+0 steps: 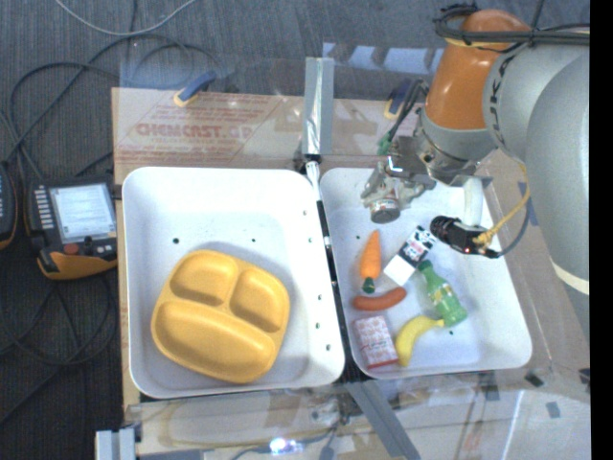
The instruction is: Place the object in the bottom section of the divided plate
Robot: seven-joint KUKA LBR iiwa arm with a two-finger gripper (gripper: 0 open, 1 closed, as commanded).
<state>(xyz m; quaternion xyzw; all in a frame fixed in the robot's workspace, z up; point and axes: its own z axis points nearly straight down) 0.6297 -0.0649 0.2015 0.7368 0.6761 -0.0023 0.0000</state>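
A yellow divided plate (220,314) lies in the left bin (153,199), its large section toward the near edge and two smaller sections behind it. In the right bin (508,343) lie an orange carrot (370,259), a red sausage (379,301), a yellow banana (416,336), a green bottle (442,296), a pink packet (374,340) and a small white box (410,256). My gripper (385,199) hangs over the far part of the right bin, just behind the carrot. Nothing shows between its fingers.
A metal divider bar (316,113) runs between the two bins at the back. Cardboard (201,127) lies behind the left bin. A handheld device (72,220) and cables sit on the floor to the left. The arm's grey body (556,132) covers the right side.
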